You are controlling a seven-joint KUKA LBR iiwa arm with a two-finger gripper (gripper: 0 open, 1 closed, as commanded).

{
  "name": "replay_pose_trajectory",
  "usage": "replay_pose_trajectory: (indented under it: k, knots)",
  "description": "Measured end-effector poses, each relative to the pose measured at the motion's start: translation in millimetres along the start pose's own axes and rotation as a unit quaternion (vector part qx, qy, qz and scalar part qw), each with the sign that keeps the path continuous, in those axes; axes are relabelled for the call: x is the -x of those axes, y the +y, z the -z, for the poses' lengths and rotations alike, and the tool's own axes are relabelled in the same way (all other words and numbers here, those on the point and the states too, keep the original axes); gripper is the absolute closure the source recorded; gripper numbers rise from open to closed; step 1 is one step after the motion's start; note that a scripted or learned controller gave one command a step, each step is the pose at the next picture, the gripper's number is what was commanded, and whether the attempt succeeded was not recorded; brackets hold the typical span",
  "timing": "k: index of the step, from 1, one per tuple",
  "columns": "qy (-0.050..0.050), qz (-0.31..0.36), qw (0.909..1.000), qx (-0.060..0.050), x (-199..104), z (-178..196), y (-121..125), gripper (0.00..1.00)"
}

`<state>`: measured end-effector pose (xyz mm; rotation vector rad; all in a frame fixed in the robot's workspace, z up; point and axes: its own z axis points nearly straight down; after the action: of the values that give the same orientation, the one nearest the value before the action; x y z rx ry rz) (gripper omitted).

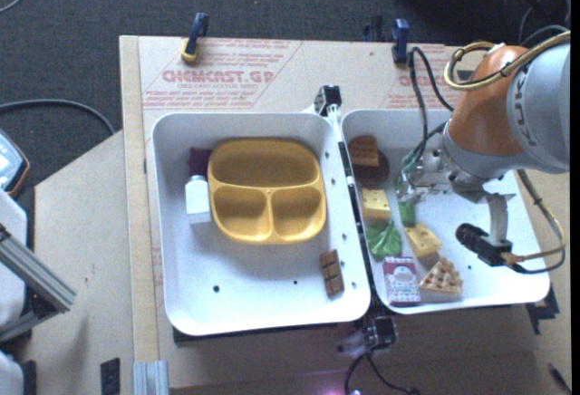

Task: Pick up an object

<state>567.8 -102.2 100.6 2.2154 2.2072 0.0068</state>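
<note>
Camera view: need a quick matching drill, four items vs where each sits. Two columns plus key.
Items:
1. yellow divided tray
2. white bottle
3. waffle piece
4. chocolate bar

Places:
A. right bin, near corner
B. left bin, by its near right corner
C. middle of left bin
D. left bin, against the tray's left edge

Pairs: 1-C, 2-D, 3-A, 4-B

Pincer (405, 194) above cheese wedge (375, 203)
</note>
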Motion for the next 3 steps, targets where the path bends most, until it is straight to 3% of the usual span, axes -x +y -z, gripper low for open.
replay_pose_trajectory:
  k: [2, 3]
  knots:
    - [0.003, 0.003, 1.0000, -0.003, -7, 101, 3, 1.00]
    - [0.003, 0.003, 1.0000, -0.004, -7, 126, 4, 1.00]
